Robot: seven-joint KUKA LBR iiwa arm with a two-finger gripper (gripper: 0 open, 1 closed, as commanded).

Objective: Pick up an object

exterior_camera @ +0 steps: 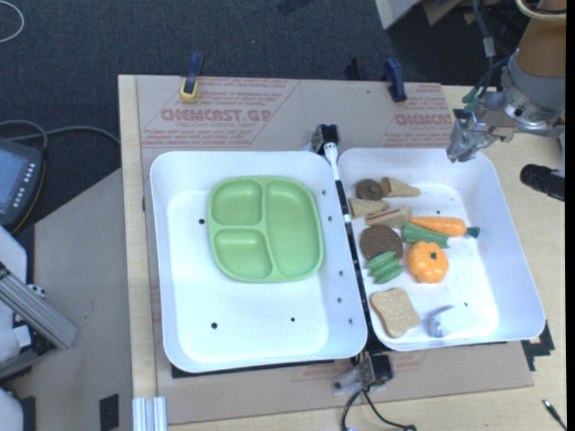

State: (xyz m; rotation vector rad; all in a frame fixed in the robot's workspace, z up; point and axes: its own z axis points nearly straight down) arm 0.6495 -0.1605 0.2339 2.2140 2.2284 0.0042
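The hand (463,147) hangs over the right white bin's (510,241) far right corner, whether apart or together I cannot tell; the orange toy pumpkin (428,262) lies mid-bin beside the orange plastic carrot (438,225); a green divided plate (266,228) sits in the left white bin (180,268).

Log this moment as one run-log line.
hand: above right bin's far rim, holding nothing | food toys: in right bin | green plate: in left bin | pick: not yet done
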